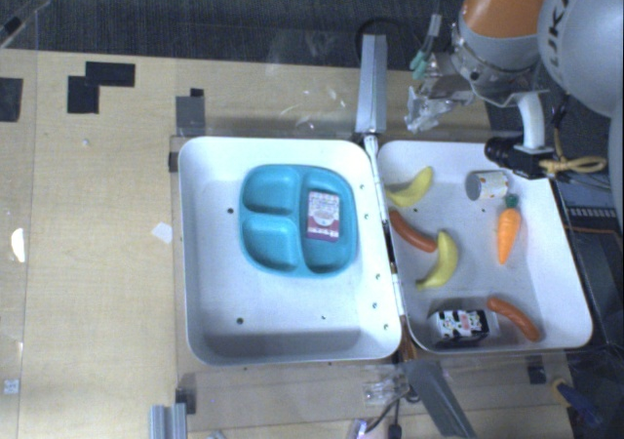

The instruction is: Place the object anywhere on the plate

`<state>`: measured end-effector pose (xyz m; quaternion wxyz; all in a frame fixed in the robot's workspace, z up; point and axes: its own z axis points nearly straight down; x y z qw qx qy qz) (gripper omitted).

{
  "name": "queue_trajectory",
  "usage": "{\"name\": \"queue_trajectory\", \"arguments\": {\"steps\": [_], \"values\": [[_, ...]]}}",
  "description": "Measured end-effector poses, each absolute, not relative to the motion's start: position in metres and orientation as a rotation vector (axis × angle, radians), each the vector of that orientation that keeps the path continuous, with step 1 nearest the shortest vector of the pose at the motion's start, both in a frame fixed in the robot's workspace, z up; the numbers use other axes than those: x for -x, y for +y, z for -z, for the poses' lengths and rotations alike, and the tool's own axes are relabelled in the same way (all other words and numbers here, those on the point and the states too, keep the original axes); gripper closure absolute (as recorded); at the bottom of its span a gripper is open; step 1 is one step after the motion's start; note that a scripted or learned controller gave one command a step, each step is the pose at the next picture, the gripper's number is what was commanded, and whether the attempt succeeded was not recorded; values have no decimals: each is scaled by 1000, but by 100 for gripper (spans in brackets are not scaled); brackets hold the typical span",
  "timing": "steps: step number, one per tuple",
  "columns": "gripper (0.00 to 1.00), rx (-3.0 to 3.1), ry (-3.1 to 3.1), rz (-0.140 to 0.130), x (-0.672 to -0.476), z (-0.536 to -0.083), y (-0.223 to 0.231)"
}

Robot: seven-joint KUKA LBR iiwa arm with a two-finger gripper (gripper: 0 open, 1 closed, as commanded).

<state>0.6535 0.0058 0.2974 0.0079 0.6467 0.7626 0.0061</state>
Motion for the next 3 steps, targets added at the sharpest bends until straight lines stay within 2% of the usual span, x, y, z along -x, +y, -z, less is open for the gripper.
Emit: {"name": "queue_trajectory", "arguments": {"steps": [1,2,3], "values": [[0,-2021,2385,-19,-653,-297,6],[100,-2008,2388,-25,-655,-310,7],[0,-2007,2389,-25,-655,-310,8]]}}
